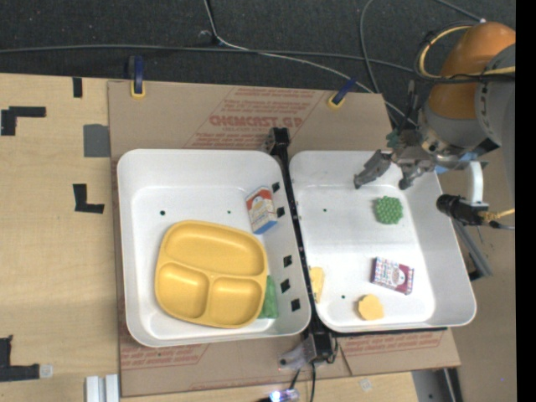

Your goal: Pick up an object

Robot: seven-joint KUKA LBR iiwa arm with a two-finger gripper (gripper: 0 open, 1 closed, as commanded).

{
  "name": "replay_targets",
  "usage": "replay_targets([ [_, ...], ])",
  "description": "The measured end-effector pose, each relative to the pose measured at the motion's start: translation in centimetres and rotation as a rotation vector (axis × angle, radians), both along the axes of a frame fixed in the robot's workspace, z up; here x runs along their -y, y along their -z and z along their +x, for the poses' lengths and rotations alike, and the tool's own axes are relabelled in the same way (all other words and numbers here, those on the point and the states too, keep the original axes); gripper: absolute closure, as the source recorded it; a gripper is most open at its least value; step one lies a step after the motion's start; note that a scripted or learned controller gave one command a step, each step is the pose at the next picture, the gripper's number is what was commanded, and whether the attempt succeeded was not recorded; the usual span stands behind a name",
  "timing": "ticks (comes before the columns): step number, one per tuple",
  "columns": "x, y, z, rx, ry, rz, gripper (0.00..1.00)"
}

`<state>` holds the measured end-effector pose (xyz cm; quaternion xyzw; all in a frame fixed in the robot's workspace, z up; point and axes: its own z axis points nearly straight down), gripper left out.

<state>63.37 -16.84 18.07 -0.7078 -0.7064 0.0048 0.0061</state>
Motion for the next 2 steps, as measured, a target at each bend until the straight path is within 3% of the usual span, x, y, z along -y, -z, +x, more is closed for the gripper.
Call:
replay_targets([
  [1, -0.1, -1.0, 0.3, 0.014, -0.003, -0.002, 0.00],
  [2, 0.6, 3.8, 0.9, 0.015, -0.004, -0.004, 0.00],
])
